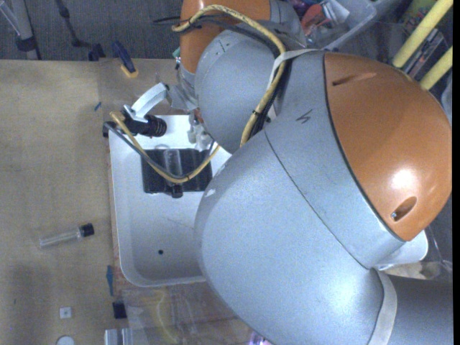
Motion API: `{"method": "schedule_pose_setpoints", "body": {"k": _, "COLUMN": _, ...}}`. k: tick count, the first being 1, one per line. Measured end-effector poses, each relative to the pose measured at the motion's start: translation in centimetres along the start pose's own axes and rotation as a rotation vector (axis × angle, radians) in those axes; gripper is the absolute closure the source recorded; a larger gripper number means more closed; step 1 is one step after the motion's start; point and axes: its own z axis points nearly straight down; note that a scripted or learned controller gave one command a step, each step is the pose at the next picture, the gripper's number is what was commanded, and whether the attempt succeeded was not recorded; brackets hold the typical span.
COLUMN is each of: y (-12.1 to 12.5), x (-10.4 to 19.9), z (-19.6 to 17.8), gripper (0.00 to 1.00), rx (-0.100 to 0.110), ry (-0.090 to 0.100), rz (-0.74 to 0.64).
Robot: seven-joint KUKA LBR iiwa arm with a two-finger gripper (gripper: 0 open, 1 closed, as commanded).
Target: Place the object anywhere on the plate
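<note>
Plywood-coloured bench (50, 157) stretches across the left, bearing a small clear tube with a black cap (66, 235) and a blue clamp (126, 63) near its far edge. One shallow white bin (136, 257) shows beneath the big grey and orange arm (316, 192), which covers most of it. The black tool (172, 169) hangs over the bin's floor; whether it is apart or together cannot be told, nor where the object or plate lies.

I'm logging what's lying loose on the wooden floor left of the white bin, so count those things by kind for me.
Clear tube with black cap: 1
Blue clamp: 1
Small grey square: 1
Total: 3
The arm hides most of the bin.
</note>
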Motion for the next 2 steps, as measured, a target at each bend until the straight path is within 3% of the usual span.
{"method": "schedule_pose_setpoints", "body": {"k": 1, "y": -0.8, "x": -1.1, "z": -1.3, "gripper": 1.0, "rx": 0.003, "ry": -0.007, "rz": -0.503}}
{"method": "schedule_pose_setpoints", "body": {"k": 2, "y": 0.0, "x": 0.3, "z": 9.6, "gripper": 1.0, "rx": 0.001, "ry": -0.003, "rz": -0.099}}
